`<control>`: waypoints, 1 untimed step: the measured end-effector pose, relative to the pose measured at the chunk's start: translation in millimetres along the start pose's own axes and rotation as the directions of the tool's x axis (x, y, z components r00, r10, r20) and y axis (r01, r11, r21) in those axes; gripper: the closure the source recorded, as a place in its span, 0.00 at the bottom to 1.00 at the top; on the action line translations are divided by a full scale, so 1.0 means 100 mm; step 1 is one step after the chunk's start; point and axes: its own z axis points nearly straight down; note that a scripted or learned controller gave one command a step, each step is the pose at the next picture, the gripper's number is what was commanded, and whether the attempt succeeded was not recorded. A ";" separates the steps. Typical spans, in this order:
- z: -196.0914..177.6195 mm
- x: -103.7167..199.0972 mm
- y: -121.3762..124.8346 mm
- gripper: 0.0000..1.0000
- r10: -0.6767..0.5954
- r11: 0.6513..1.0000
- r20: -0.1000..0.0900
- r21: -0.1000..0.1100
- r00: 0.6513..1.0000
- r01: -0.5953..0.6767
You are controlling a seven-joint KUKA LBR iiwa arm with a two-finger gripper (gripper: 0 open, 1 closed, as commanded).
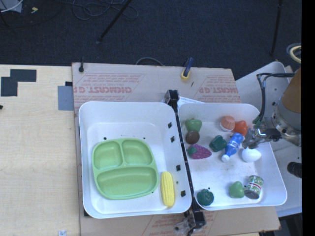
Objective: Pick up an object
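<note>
The right bin [268, 193] holds several small toys: a blue bottle [232, 146], a white egg-shaped piece [251, 155], a purple grape bunch [199, 151], a green pepper [193, 125], an orange-pink piece [227, 123], a red-orange piece [240, 127], a dark green toy [217, 143], a small can [254, 186] and two green pieces [236, 189] [204, 196]. My gripper [257, 135] hangs at the bin's right side, just above the white piece and right of the blue bottle. Nothing shows between its tips.
The left bin [98, 119] carries a green divided plate [125, 167] and a yellow corn cob [168, 188]. A black divider [179, 151] runs between the bins. Cardboard [147, 85] lies under both, with a blue-yellow clamp [186, 68] at its far edge.
</note>
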 end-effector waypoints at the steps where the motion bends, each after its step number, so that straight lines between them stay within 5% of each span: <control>1: 0.04 0.60 0.16 1.00 -0.003 1.000 -0.002 0.003 1.000 0.003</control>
